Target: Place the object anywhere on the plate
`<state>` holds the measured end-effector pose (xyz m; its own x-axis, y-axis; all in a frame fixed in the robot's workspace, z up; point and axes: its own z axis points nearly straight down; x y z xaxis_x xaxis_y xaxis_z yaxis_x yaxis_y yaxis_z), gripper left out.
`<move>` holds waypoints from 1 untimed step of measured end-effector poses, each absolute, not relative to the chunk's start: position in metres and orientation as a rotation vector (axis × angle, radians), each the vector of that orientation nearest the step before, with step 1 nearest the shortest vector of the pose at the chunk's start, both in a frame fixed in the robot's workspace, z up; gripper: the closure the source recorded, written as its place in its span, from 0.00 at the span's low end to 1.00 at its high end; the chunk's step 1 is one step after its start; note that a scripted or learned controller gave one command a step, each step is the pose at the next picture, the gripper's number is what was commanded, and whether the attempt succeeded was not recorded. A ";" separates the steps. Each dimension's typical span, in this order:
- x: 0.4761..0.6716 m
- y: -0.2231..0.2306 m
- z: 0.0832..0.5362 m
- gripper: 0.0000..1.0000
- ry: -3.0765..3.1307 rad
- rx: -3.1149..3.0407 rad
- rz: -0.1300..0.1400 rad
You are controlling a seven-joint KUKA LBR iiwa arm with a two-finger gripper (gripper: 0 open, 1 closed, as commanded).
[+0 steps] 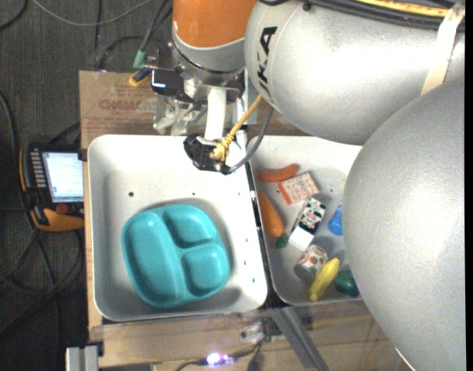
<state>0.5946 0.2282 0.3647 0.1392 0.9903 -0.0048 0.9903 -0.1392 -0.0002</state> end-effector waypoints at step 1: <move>0.553 0.232 0.256 1.00 2.187 2.257 -0.011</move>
